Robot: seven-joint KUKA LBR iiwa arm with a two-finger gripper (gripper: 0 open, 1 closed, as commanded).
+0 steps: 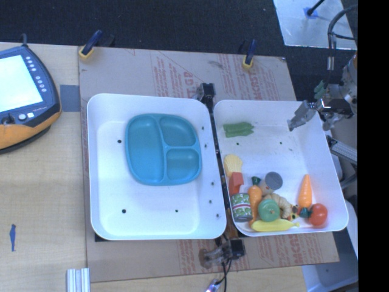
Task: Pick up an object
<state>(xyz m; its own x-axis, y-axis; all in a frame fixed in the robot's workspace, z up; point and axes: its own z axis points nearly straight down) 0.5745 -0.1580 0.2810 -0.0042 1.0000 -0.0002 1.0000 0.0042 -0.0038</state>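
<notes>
The right bin holds several toy foods. A green leafy piece lies at its far left. Along the near side sit a yellow piece, a red block, a small can, a green round piece, a yellow banana, a grey disc, an orange carrot and a red tomato. My gripper hangs over the bin's far right corner, open, with nothing between its fingers. It is well apart from the toys.
The left bin carries a blue divided plate. An orange-edged control pendant rests on the bench at the far left. Clamps hold the cardboard sheet at its far edge.
</notes>
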